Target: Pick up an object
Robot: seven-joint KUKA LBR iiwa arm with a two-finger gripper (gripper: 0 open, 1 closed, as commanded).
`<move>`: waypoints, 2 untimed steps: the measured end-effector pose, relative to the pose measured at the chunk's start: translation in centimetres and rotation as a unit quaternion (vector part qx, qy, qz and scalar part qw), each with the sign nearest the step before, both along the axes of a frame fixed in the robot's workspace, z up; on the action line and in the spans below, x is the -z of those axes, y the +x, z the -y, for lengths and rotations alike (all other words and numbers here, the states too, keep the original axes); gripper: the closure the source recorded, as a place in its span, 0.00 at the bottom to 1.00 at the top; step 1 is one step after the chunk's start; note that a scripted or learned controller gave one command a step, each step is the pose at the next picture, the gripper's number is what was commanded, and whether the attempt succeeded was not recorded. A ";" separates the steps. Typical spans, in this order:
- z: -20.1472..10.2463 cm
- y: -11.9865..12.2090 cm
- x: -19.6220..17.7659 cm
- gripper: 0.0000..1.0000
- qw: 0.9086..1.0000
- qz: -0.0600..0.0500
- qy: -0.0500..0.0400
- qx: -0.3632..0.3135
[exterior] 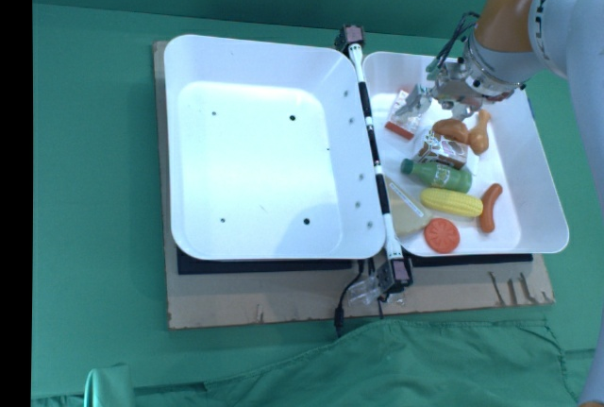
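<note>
My gripper hangs over the far part of the right bin, reaching in from the right. Its tip meets the upper right corner of a clear packet with red contents; whether it has hold of the packet is not visible. Just right of the packet lie an orange-brown roll and an orange drumstick. Nearer the front lie a dark snack bag, a green bottle, a yellow corn cob, a sausage, a tomato slice and a pale wedge.
The left bin stands beside the right one, with a black-and-white divider rail between them. Both rest on a cardboard sheet on green cloth. A cable clamp sits at the rail's near end.
</note>
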State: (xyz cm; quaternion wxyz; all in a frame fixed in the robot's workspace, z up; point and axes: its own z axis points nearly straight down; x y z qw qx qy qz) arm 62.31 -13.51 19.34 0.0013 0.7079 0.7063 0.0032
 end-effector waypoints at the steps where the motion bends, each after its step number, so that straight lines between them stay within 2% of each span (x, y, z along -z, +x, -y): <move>1: 0.1 0.5 0.2 0.00 1.000 0.004 -0.001 -0.001; 2: 0.1 0.8 -1.4 1.00 1.000 0.012 -0.002 0.001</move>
